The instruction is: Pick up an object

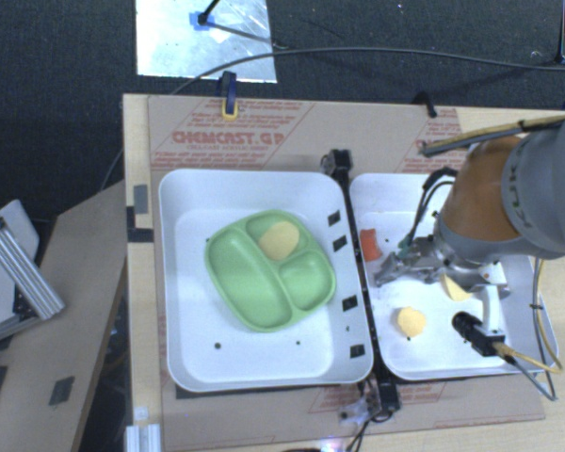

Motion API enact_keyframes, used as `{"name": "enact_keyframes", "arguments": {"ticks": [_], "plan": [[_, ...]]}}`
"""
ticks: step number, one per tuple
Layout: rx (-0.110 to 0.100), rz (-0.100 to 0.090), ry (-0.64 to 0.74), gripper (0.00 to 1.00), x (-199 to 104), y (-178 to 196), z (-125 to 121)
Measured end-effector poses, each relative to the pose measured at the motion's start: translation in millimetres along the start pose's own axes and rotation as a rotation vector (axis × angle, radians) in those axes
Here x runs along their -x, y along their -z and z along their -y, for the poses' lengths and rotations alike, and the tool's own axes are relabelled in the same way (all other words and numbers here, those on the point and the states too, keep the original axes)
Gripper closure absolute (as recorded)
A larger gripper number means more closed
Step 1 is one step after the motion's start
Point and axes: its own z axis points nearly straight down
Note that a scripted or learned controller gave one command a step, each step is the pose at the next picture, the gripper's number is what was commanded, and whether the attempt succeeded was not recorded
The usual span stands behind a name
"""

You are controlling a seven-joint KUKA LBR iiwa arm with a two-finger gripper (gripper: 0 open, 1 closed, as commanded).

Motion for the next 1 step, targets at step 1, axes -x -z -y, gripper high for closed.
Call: {"name": "enact_keyframes", "arguments": {"ticks": [1], "plan": [[0.004, 0.001, -0.001, 1.00, 0.5, 12.2, -1.0]]}}
